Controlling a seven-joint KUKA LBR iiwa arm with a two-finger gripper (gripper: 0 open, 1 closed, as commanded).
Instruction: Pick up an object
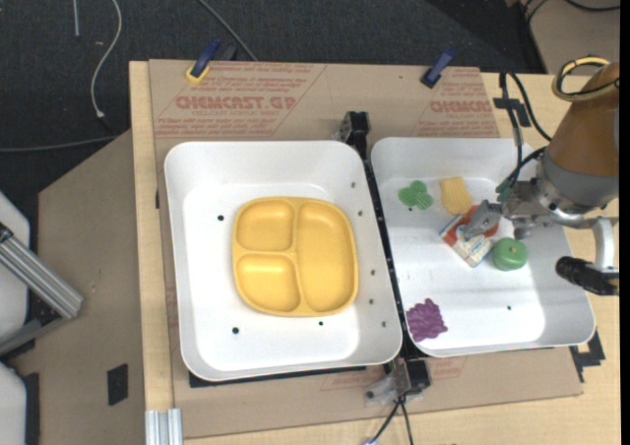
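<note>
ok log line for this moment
arm: over right bin | gripper: at red-white pack | nearby: green piece, yellow block | left bin: yellow tray

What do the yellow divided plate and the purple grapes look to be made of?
Yellow divided plate: likely molded plastic, going by its uniform colour, rounded compartment ridges and soft sheen. Purple grapes: probably plastic or rubber toy food, with a flat even purple and a bumpy, matte cluster; too small to tell which. Both bins, like the left bin, look like thin formed white plastic with a smooth, slightly glossy surface.
</note>
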